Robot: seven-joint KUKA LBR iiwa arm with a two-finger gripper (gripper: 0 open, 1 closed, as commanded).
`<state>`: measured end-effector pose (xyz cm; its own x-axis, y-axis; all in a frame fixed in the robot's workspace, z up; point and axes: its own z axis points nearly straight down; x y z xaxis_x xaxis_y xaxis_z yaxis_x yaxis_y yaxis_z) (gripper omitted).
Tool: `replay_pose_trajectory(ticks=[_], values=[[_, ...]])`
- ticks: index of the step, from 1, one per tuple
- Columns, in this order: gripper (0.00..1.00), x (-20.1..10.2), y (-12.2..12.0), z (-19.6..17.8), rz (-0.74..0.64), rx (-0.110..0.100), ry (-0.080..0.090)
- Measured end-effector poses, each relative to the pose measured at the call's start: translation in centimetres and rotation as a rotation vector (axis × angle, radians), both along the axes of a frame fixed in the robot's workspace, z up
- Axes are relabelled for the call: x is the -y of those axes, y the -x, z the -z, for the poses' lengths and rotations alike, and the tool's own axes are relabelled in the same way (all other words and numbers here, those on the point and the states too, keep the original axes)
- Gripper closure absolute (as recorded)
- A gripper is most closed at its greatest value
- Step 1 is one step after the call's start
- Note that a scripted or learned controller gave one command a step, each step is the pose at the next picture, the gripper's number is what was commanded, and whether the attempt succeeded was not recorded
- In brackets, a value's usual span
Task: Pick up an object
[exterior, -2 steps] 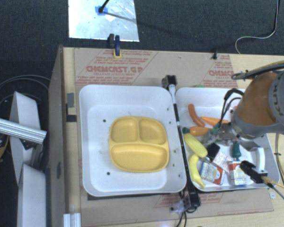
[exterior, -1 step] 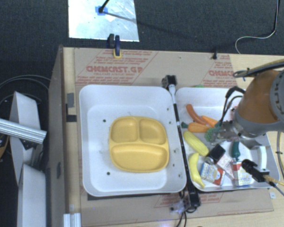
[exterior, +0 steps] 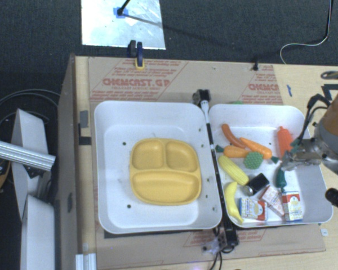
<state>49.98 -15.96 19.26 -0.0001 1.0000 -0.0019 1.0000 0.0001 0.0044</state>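
Small cartons [exterior: 273,204] at 6 o'clock of right bin [exterior: 312,176], untouched.
Gripper [exterior: 287,163] hovers at 3 o'clock; claw state unreadable; approach step, next needs descent onto the green piece [exterior: 281,178].

Right bin [exterior: 253,117] crowded: toys packed from carrot [exterior: 284,140] to cartons [exterior: 293,205], small gaps, maybe none at front. Back strip open. Left bin [exterior: 110,151] roomy around yellow tray [exterior: 165,170], all sides passable.

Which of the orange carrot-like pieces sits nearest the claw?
The upright orange carrot by the right bin's far right side, just left of the claw; the other orange pieces lie further left, near the green ball.
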Motion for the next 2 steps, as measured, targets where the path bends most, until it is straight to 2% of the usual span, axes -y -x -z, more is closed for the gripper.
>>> replay_pose_trajectory(ticks=[1,2], values=[[0.0,-0.1,0.0,0.1,-0.001,-0.002,-0.001],[0.0,-2.6,-1.8,10.8,-0.002,-0.002,-0.001]])
